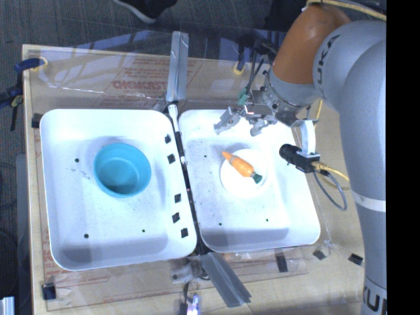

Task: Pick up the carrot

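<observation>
Near the middle of the right-hand shallow white plastic bin lies the small orange carrot with a green stem end, resting on a round white disc, tip pointing up-left. Above it, nearer the bin's far rim, hangs the metal 2-finger gripper, jaws spread open, nothing between them, clear of the carrot. Left-hand white bin holds 1 round blue bowl.
</observation>
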Motion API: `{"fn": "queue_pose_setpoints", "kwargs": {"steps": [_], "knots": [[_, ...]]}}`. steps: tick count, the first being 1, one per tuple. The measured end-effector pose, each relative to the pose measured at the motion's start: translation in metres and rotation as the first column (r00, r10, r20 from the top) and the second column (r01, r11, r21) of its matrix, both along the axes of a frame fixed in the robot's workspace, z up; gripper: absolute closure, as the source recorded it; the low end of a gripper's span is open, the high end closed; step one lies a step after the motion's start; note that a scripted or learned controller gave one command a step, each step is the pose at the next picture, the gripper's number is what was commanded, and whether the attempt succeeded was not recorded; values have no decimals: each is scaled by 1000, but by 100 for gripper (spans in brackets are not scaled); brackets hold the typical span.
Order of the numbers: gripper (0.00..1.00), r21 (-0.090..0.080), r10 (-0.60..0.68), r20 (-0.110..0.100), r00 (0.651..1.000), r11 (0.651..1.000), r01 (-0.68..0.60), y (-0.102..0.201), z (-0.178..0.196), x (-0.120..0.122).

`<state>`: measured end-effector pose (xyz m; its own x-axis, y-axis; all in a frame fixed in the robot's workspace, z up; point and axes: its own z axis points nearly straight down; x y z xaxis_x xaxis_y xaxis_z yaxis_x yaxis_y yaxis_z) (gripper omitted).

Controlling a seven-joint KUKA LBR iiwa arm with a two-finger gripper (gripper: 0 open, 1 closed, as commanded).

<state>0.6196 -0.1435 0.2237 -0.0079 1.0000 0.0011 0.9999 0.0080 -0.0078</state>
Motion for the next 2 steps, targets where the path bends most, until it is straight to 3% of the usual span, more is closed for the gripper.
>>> {"fn": "queue_pose_setpoints", "kwargs": {"steps": [1,2], "knots": [[0,0,26,1,1000,1000,-26,-46,-131,-11],[0,1,79,3,997,997,-79,-67,-134,-58]]}}
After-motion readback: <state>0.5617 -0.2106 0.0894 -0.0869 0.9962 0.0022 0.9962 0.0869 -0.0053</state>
